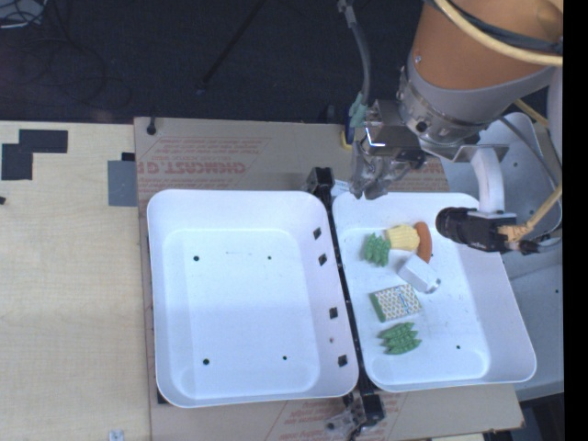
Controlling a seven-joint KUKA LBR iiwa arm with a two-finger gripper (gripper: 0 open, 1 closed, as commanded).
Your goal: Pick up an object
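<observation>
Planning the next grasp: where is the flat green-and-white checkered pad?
The checkered pad lies in the right bin, near its middle, just above a green leafy piece and below a small white block.

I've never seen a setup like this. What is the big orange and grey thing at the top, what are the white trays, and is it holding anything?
You are looking down at a slant from one fixed camera above a bench. The big grey machine with the orange band is a robot arm reaching in from the right. Its grasping tool hangs over the back edge of the right shallow white bin, and I see nothing held in it. That bin holds small items: a ridged green piece, a yellow piece, an orange-red piece, a small white block, a green-and-white checked pad and a second green piece. The left white bin sits beside it. The job is to pick up one object.
</observation>
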